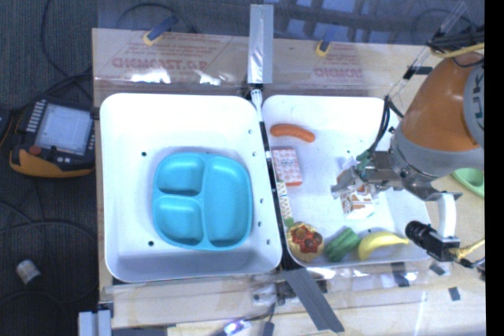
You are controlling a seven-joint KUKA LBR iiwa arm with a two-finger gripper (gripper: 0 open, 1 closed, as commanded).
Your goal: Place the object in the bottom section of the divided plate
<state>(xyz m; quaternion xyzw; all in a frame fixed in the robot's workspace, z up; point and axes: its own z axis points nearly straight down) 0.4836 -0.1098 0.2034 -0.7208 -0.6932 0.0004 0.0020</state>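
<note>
Progress toward the goal is judged to be at an early stage, since the divided plate [203, 199] is seen lying bare in the left bin [126, 122], with nothing in any of its three compartments. The plate is turquoise, and two small sections are seen on its 9 o'clock side and one long section on its 3 o'clock side; which of them counts as the bottom section cannot be settled with certainty, though the small section toward 7 o'clock lies lowest in the view.

All loose items are found in the right bin [331, 108]. An orange sausage-like piece [292, 133] is placed toward 11 o'clock of that bin, a red-and-white packet [286, 166] just below it by the dividing wall, a round strawberry-coloured item [305, 240] at 7 o'clock, a green vegetable [340, 243] beside it, and a banana [381, 243] at 5 o'clock.

The gripper [361, 186] is lowered over a small white-and-red carton [361, 203] near the middle of the right bin, at about 3 o'clock from the packet. Whether the gripper is parted or closed cannot be told, and no grasp on the carton can be confirmed. The carton is taken to be the intended object, though this is only a judgement.

Everything is therefore left to be done: a secure grasp, a lift, a carry toward 9 o'clock over the wall, and a release into the plate.
</note>
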